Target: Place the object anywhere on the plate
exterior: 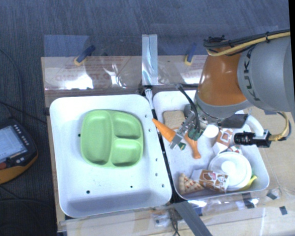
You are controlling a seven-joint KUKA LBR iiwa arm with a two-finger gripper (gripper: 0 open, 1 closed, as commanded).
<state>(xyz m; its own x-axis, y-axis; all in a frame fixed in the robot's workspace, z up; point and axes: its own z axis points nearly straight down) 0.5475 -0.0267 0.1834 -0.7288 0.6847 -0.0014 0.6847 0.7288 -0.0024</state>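
Carrot (162,127), orange toy, lying aslant in right bin (263,178), tip against that bin's left wall, thick end pointing toward bin's middle. Hand (183,133) low over carrot's mid-length; degree of opening not discernible, nor any grip on carrot. Green divided plate (111,137) in left bin (65,161), toward its far edge, well apart from carrot and beyond the two walls between bins.

Likely failures, as judged: slipping or pivoting of the long, tapered carrot if pinched off-centre; tip catching on dividing walls during a low crossing; release too early, dropping carrot onto bare bin floor just beside plate; rolling off a compartment ridge after landing; nudging of neighbouring clutter, such as white bowl (234,168) at near right corner or waffle piece (188,183) at near edge.

Hidden or unclear: middle of carrot, masked by hand; far right part of right bin, covered by arm (220,82); small packets near bowl too blurred for naming.
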